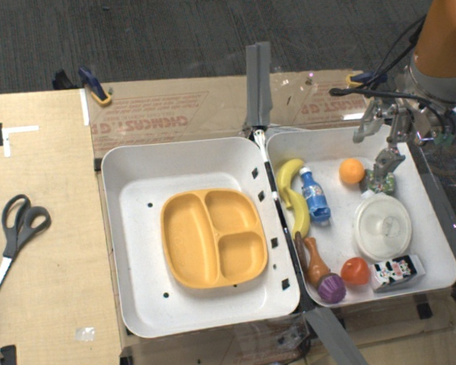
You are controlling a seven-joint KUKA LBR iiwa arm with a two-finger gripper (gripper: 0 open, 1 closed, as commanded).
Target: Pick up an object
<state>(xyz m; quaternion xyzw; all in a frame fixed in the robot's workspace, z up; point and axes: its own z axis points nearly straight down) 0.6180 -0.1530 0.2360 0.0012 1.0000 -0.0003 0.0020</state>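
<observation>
— Two bins are on the bench; where is the gripper (385, 177)?
— It is over the right bin (432, 198), with its fingers apart and nothing between them, just beside the orange ball (352, 171) and above the white lid (383, 226).
— And the other objects?
— The banana (295, 197) and the blue bottle (314, 197) lie side by side near the divider. The left bin (128, 227) holds a yellow divided plate (214, 237).

two white bins (122, 252), one yellow tray (214, 237) — one banana (294, 195), one scissors (12, 234)
</observation>
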